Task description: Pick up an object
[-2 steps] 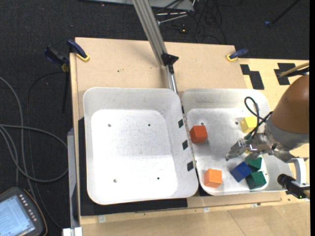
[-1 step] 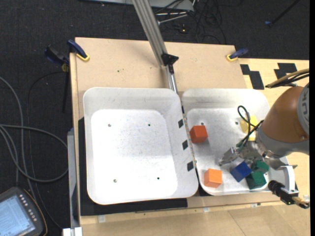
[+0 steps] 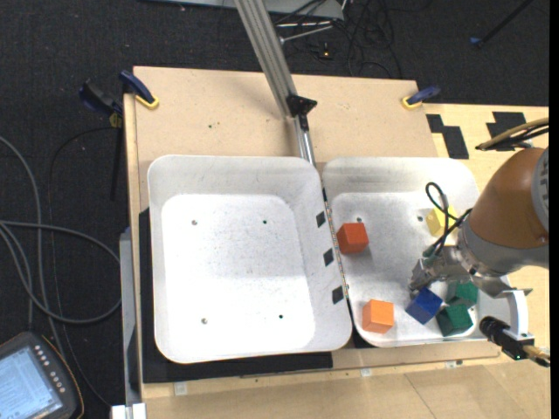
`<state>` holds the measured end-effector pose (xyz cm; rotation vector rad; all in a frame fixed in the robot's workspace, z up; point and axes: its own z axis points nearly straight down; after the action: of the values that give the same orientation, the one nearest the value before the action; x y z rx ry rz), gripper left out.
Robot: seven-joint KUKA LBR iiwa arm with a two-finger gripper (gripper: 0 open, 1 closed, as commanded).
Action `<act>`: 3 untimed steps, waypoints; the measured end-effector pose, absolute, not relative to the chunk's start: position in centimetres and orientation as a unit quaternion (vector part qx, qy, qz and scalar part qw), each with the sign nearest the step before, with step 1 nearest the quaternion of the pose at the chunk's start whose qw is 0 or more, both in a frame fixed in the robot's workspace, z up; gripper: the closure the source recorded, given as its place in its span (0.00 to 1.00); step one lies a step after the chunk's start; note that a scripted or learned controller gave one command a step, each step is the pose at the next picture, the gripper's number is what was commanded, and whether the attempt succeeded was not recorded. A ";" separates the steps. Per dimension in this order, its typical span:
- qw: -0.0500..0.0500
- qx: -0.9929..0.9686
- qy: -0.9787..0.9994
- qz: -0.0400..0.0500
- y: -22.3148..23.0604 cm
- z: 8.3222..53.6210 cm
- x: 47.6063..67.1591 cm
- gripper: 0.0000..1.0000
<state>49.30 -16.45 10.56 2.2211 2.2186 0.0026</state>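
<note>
You are looking down on the bench (image 3: 227,103), a pale wooden board carrying two shallow white bins side by side. The left bin (image 3: 175,182) sits on your left, the right bin (image 3: 384,177) just beside it, their rims touching along the middle.

In the right bin you see a red-orange cube (image 3: 353,237) near the dividing rim, roughly mid-way down. An orange cube (image 3: 378,315) lies lower, close to the near rim. Just beside it to the right is a blue cube (image 3: 424,306), and a green block (image 3: 455,319) is touching or almost touching the blue one, at the bin's near right corner. A small yellow piece (image 3: 431,222) shows further back, partly hidden behind a black cable loop (image 3: 439,201).

The arm (image 3: 515,216) comes in from the right, its orange band prominent above the wrist. The pincer (image 3: 434,278) hangs low over the right bin, directly above the blue cube and the green block. You cannot tell how its jaws stand, because the wrist covers them from this angle, and nothing is visibly held between them.

A slanted metal pole (image 3: 266,46) crosses the top of the bench, and blue-and-yellow clamps (image 3: 138,88) grip its far corners.
</note>
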 end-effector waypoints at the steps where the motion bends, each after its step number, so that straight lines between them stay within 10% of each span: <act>1: 0.002 0.706 0.708 0.001 -16.7 14.8 49.7 1.00; 3: 0.003 0.706 0.708 0.001 -16.9 22.8 49.9 1.00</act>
<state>49.91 -16.93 22.83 2.2135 2.2207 0.0039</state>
